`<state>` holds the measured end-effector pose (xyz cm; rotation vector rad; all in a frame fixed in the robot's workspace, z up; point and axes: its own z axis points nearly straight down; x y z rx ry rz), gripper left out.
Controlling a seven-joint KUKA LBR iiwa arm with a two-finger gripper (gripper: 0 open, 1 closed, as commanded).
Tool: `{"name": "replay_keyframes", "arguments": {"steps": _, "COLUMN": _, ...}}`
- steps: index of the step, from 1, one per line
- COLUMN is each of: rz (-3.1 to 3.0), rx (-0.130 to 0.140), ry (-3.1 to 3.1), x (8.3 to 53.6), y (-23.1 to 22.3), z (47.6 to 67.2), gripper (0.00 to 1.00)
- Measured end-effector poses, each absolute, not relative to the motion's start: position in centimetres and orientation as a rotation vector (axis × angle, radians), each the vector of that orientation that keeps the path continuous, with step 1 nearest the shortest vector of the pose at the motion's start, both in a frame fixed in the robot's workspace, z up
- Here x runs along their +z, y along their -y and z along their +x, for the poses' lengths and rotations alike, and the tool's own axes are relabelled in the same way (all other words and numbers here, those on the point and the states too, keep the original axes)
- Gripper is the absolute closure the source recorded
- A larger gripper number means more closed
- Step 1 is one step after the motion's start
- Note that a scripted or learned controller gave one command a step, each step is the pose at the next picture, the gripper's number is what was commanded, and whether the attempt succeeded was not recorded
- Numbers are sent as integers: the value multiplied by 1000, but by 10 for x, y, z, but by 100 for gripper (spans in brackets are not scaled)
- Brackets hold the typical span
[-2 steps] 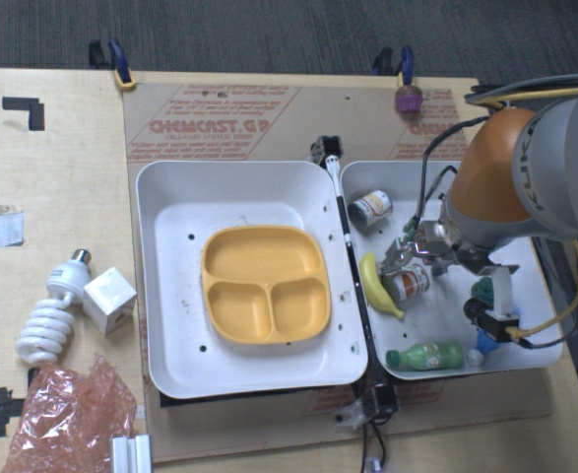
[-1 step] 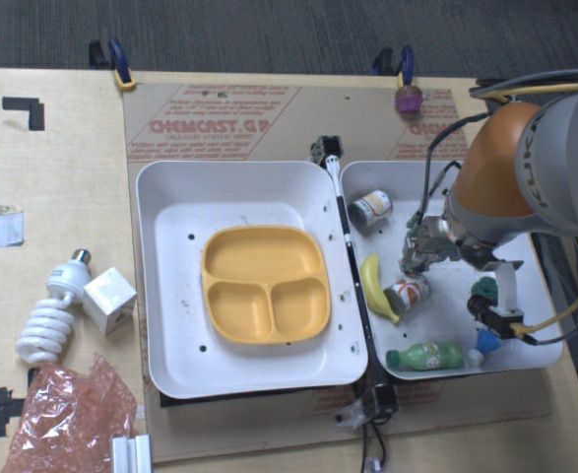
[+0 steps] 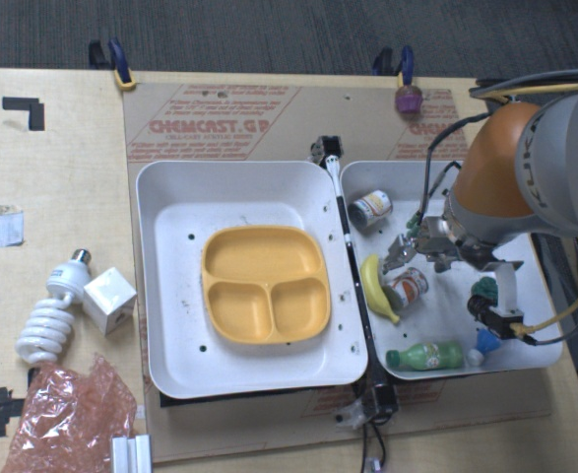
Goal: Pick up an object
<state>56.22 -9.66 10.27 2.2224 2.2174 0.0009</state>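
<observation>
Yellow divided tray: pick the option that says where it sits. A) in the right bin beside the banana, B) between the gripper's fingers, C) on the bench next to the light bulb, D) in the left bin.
D: the yellow divided tray lies flat in the middle of the left bin, while the banana is in the right bin and the light bulb lies out on the bench.

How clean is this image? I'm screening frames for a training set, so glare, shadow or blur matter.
Camera view: even, soft overhead light; faint shadows along the left bin walls and under the yellow tray; no harsh glare on the white plastic; the gripper region looks slightly soft and cluttered; straight edges bow slightly, suggesting mild lens distortion.
</observation>
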Motion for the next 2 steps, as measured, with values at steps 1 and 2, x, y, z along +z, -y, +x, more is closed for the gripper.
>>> {"name": "replay_keyframes", "arguments": {"steps": 1, "rz": 2223, "rx": 0, "ry": -2220, "x": 92, "y": 99, "z": 492, "gripper": 0}}
{"name": "replay_keyframes", "arguments": {"steps": 2, "rz": 2223, "rx": 1, "ry": -2219, "x": 92, "y": 93, "z": 478, "gripper": 0}}
